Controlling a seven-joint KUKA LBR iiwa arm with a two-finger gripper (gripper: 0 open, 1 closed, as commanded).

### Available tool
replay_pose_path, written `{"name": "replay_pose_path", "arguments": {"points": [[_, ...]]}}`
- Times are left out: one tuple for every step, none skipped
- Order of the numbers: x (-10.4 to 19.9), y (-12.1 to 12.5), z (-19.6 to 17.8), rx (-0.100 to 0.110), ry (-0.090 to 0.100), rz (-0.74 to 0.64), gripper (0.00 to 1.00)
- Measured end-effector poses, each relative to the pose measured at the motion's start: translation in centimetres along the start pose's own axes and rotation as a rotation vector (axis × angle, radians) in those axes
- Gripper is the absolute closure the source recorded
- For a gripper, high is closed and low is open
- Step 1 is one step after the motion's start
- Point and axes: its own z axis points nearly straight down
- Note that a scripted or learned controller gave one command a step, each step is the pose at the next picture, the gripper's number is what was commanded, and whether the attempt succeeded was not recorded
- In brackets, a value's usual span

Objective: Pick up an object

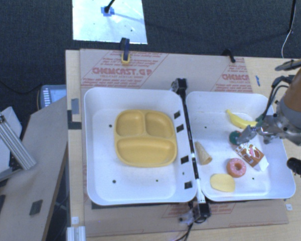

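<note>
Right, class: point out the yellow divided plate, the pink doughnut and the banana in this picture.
yellow divided plate (145, 152), camera view, on the floor of its large front compartment.
pink doughnut (236, 168), camera view, on its iced ring.
banana (239, 119), camera view, on the middle of its curved body.

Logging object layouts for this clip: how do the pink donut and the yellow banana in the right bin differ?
The donut is a pink ring with a hole; the banana is a yellow curved, elongated shape. The donut lies toward the near side of the right bin, beside a pale yellow disc; the banana lies toward the far side. The claw sits nearer the banana than the donut. Both rest on the bin floor, ungrasped.
</note>
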Motion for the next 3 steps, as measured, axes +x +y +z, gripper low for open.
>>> {"name": "replay_pose_path", "arguments": {"points": [[0.0,0.3,-0.6,-0.012,-0.003,-0.003,0.0],[0.3,0.4,5.6,-0.008,-0.001,-0.001,0.0],[0.2,0.6,7.7,-0.015,-0.005,0.0,0.0]]}}
